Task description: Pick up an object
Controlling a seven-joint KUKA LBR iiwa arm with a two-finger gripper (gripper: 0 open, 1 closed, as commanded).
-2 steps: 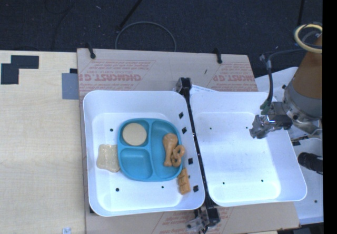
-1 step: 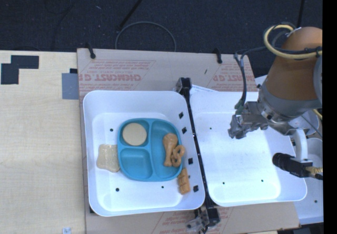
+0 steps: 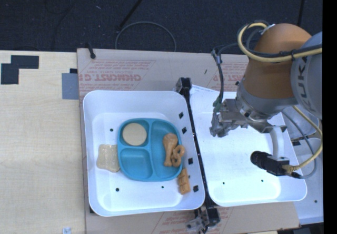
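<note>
1. Currently the gripper hangs over the right bin, near the divider; whether its claw is spread or pressed together I cannot tell, and nothing shows pinched in it.
2. Candidate objects all lie in the left bin: a blue tray with a round tan piece and a pretzel-like piece, a pale flat piece touching the tray's left edge, and a small tan piece by the divider.
3. Risk: descending here likely closes on bare bin floor.
4. Risk: crossing over, the fingers could clip the black divider; the small tan piece sits tight against it.
5. Risk: flat pieces may slip; the tray rim could catch.
6. Surroundings: pale wood bench, cardboard under the bins, dark floor with cables.
</note>
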